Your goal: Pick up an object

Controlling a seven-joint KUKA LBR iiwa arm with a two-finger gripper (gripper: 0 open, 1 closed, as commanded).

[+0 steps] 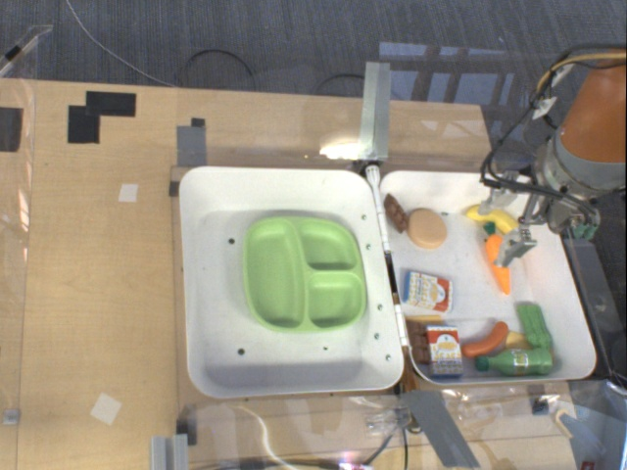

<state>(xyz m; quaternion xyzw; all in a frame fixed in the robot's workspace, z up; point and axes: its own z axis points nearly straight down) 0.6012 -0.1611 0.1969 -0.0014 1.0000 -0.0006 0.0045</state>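
Fixed overhead camera, slanted view.
It looks down on both bins [284,189] (side by side) from moderate height; arm [588,130] enters right.

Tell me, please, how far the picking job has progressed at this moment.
Done: the end effector is over the right bin, at the carrot. In hand: nothing visibly lifted; the carrot lies on the bin floor. Left: gripping and raising an object.

Green tray [299,274] — smooth matt plastic
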